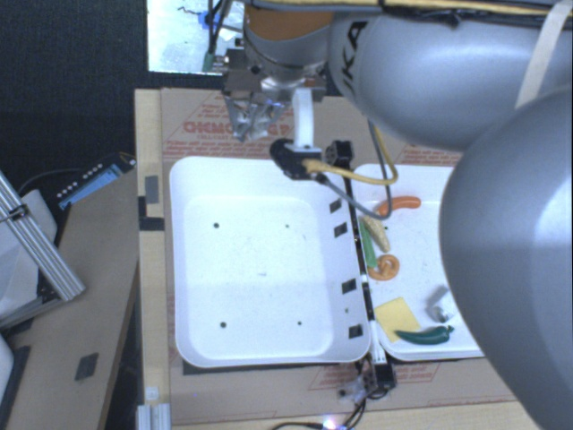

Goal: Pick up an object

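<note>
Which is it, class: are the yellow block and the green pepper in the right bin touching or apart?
Touching. In the camera view, the green pepper lies against the lower edge of the yellow block, with no gap showing.

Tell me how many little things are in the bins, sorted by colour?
Orange: 2, a long piece and a curled piece
Yellow: 1, a flat square
Green: 1, a pepper
Yellow-green: 1, a corn cob
Grey: 1, a small piece partly behind the arm
Total: 6 visible, all in the right bin; the arm may hide more.
</note>
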Motion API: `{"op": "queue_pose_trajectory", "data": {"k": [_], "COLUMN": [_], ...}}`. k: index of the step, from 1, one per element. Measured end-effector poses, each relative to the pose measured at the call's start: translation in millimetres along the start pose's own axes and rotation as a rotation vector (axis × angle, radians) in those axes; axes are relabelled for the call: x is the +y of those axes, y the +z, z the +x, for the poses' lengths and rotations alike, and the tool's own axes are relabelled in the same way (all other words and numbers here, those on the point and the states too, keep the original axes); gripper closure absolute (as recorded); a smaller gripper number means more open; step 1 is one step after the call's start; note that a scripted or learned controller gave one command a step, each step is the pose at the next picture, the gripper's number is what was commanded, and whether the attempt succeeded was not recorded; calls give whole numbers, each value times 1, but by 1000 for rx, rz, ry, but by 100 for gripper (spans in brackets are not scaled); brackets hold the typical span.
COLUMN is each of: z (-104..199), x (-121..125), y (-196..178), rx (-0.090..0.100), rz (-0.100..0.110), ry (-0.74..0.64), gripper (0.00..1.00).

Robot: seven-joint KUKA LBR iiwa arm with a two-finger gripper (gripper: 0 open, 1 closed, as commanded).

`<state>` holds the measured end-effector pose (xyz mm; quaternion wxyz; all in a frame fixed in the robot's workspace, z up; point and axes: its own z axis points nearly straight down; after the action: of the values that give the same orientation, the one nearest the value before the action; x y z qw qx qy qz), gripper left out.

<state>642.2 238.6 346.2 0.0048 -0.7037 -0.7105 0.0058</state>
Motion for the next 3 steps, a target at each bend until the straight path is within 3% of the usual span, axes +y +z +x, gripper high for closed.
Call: {"op": "queue_pose_trajectory", "data": {"k": [1, 2, 3], "z": [-4, -113, -7], "x": [-27, 5, 21], "y": [-132, -138, 9], "rx": [8, -2, 1], "rz": [-29, -20, -2], "ry": [4, 19, -2], "gripper": [100, 100, 100]}}
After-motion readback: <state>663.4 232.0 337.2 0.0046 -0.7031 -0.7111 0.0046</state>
